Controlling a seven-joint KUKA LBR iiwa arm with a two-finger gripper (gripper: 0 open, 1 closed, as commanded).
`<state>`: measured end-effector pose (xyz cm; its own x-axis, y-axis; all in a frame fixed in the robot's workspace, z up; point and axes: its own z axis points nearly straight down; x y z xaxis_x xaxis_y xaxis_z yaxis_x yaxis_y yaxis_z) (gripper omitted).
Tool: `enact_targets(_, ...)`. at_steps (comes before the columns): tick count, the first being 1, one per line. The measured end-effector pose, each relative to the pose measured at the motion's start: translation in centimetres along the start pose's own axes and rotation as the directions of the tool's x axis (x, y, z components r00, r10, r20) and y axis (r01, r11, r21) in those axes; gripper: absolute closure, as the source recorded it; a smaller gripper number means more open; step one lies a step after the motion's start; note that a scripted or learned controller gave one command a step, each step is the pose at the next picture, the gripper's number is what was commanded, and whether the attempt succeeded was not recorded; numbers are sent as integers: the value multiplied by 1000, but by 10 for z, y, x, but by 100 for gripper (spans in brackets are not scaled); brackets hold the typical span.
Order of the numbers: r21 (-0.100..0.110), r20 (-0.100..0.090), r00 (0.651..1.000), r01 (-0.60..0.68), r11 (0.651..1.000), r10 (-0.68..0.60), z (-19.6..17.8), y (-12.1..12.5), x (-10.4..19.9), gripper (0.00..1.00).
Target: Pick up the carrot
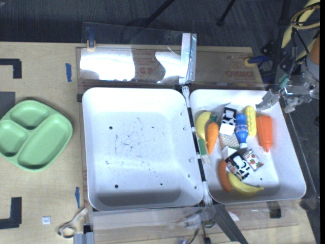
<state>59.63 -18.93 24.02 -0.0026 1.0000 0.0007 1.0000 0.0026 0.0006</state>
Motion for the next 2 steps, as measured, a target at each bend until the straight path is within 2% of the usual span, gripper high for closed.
enact_targets(1, -1, 1, 978, -208, 978, 208, 63, 34, -7, 0)
enact_targets(2, -2, 3, 997, 81, 997, -81, -54, 72, 53, 0)
